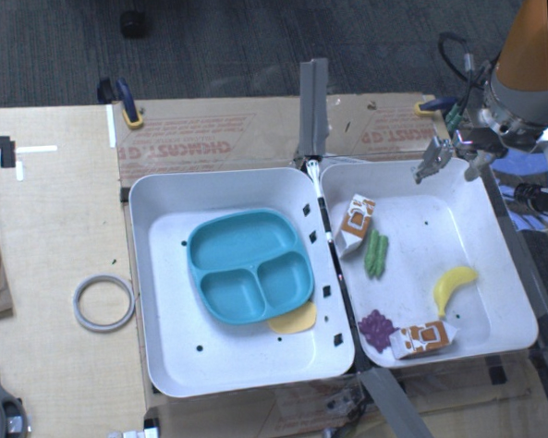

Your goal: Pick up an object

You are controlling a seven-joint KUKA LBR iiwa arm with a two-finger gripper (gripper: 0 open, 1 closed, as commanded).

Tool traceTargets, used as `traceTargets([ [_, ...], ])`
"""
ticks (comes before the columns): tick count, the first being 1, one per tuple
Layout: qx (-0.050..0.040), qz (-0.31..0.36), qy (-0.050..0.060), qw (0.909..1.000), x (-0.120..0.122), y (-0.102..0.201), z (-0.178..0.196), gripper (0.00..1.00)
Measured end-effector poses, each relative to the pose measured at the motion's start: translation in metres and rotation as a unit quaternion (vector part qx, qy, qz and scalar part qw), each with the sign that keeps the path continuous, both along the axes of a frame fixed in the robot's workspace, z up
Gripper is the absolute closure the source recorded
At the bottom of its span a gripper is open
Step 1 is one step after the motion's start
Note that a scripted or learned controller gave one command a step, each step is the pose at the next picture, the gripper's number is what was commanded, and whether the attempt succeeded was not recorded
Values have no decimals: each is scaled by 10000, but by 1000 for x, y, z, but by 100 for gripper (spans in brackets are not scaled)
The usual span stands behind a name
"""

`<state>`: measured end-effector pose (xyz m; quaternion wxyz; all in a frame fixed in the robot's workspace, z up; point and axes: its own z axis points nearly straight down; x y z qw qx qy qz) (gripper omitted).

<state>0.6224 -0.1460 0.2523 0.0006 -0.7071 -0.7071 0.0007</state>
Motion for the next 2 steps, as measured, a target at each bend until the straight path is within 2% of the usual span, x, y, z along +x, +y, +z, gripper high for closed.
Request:
traceTargets([
  [1, -5, -270, 11, 9996, -20, 38, -85, 0],
  [2, 0, 158, 6, 9999, -21, 47, -126, 0],
])
